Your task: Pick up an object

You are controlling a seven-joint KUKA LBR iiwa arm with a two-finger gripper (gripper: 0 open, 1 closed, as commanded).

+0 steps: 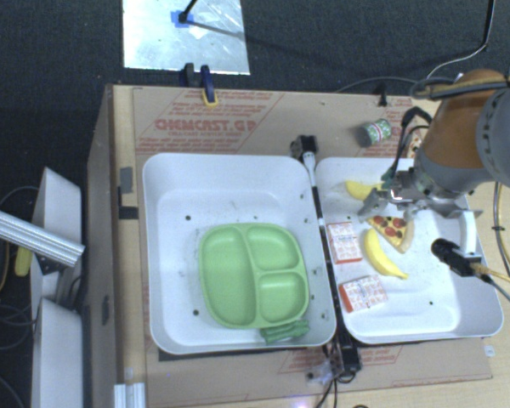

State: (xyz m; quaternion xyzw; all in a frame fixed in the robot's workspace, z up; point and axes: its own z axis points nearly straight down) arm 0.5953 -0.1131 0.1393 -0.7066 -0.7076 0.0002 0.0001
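Tool (393, 201) hung over the right bin (476, 313), far side, just above the pizza slice (393, 229); couldn't tell its open/closed state. Advice: drop straight down, straddle the slice's narrow width, clear of the banana (381, 255) touching it. Slice was flat, wedge-shaped, yellow crust, red toppings, lying mid-bin.

tray (253, 276) in L bin (166, 228), banana (381, 254) R bin (459, 313)

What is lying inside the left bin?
A green divided plate lies in the left bin, with a small green item at its near edge. What the plate covers cannot be seen.
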